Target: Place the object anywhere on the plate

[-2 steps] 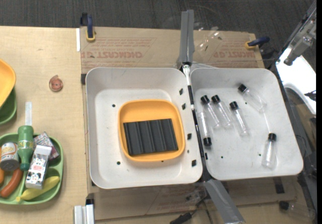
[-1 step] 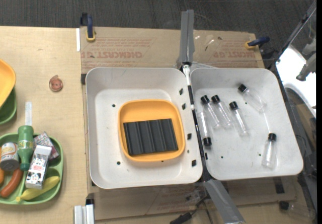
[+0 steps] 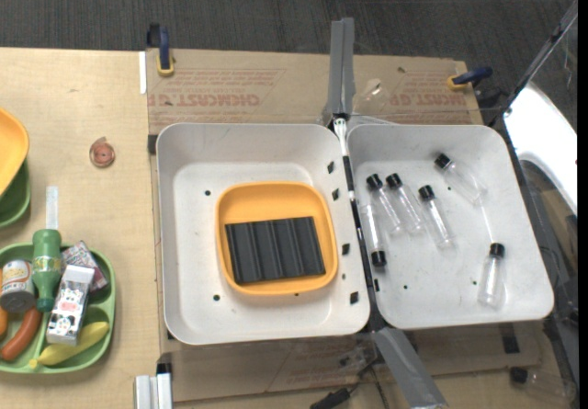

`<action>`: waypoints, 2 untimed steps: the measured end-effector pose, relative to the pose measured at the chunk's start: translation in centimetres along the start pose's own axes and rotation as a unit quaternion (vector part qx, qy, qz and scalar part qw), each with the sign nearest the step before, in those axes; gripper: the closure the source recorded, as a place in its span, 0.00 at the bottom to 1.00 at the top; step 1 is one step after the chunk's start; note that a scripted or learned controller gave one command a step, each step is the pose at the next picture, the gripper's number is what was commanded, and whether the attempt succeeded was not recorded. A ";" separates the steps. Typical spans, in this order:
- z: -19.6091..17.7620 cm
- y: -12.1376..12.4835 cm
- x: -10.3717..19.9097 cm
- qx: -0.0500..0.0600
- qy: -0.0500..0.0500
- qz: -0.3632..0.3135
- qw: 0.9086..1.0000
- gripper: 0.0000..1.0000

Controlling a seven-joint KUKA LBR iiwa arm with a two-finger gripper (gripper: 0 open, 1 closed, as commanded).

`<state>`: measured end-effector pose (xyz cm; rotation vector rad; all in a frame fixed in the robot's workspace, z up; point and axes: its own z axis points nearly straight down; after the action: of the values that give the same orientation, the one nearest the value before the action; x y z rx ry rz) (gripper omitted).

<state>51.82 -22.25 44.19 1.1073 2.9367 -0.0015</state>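
Flat on plate (image 3: 276,205), ribbed black object (image 3: 276,248), ridges near-vertical.

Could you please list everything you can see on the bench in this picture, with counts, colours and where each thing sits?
White bins: two, side by side; left bin, right bin.
Plate: one, orange, in the left bin.
Ridged block: one, dark grey, lying on the plate.
Vials: six, clear with black caps, scattered in the right bin, for example and.
Cardboard sheet: one, brown with red print, under the bins.
Clamps: two, at the cardboard's far edge; left, right.
Green tray: one, at the left edge, holding toy food, a green bottle and small cartons.
Small round pink item: one, on the wooden bench.
Robot arm: a white and grey part at the right edge.
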 end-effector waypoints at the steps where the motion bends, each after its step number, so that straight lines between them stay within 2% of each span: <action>1: 0.0 -2.6 3.0 0.000 0.001 0.039 0.999 0.00; 2: 0.9 -2.6 2.9 0.000 0.000 -0.058 0.998 0.00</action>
<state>47.93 -22.25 43.24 0.9346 2.9968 -0.0013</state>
